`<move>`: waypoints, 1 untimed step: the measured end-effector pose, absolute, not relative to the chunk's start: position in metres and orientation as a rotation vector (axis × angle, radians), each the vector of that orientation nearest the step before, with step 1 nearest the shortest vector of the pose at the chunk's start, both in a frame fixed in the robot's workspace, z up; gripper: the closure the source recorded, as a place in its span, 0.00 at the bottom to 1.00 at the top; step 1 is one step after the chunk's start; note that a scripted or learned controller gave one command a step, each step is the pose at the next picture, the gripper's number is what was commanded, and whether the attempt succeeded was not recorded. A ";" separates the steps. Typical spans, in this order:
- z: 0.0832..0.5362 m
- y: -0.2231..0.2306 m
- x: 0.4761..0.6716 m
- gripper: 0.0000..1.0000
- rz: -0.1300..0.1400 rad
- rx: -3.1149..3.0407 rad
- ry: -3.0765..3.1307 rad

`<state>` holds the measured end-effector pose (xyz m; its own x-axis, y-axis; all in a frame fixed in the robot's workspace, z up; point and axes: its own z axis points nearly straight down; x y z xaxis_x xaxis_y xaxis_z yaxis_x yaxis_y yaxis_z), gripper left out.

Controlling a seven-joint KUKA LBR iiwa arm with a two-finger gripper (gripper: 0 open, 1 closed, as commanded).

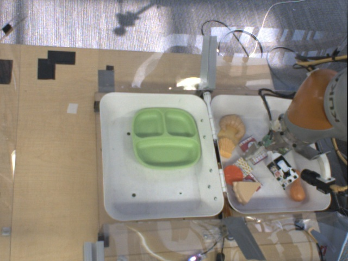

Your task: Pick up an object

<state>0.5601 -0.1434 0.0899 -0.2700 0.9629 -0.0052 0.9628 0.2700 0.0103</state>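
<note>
Toy food crowds the right bin (321, 203) at the frame's lower right: a ridged tan croissant (231, 126), smooth red tomato (234, 173), wedge-shaped sandwich (246, 191). Above them hangs the gripper (270, 139), grasp state unclear. Glossy green divided plate (165, 137) fills the left bin (117, 200).

Two white bins on the tabletop (49, 162): left bin (117, 200), right bin (315, 203). One green tray (166, 137), three compartments. One tan shell-like toy (231, 126). One red round piece (234, 173). One tan wedge (246, 191). One black-and-white card (283, 171). One orange piece (297, 190). One arm (315, 105).
</note>
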 end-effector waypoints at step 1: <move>0.159 -0.202 0.552 0.00 0.004 1.793 2.570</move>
